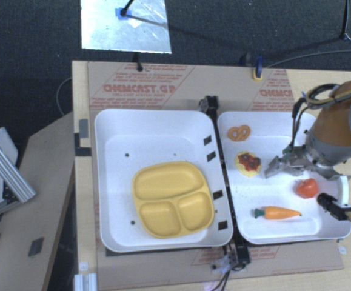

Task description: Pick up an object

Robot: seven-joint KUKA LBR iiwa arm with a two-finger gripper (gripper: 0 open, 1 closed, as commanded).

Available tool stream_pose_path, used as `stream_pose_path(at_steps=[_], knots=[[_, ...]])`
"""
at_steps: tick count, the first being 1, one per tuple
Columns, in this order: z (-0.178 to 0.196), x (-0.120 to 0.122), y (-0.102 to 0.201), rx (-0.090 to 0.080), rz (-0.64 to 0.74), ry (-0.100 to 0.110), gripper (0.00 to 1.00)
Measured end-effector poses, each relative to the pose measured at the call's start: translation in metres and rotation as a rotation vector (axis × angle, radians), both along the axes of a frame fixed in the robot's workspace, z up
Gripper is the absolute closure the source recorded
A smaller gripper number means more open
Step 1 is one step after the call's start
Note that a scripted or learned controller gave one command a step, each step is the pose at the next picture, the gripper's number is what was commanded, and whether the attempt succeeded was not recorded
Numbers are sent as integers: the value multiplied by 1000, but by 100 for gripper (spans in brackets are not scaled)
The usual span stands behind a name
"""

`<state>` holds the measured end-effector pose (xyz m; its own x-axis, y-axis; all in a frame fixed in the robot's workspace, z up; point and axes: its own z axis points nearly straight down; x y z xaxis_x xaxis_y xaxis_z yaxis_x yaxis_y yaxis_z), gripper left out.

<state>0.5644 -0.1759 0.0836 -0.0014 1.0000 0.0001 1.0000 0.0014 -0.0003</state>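
Observation:
The right bin (pixel 284 232) holds a small brown pretzel (pixel 239 133), a yellow toy slice with red topping (pixel 248 163), a red tomato (pixel 307 188) and an orange carrot with a green top (pixel 276 213). My gripper (pixel 271 167) reaches in from the right and hangs low over the middle of this bin. Its fingertips point left, just right of the yellow slice and up-left of the tomato. The fingers stand open with nothing between them.
The left bin (pixel 114 162) holds a yellow three-compartment tray (pixel 172 197). A black divider strip (pixel 219 168) runs between the two bins. The bench's cardboard surface (pixel 163 86) lies behind them, with cables at the far edge.

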Motion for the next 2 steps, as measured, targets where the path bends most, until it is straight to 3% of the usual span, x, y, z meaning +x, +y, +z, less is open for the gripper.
stream_pose_path(at_steps=[1,2], knots=[[12,1,0,-1,0,-4,100],[57,3,-7,-2,-1,-6,100]])
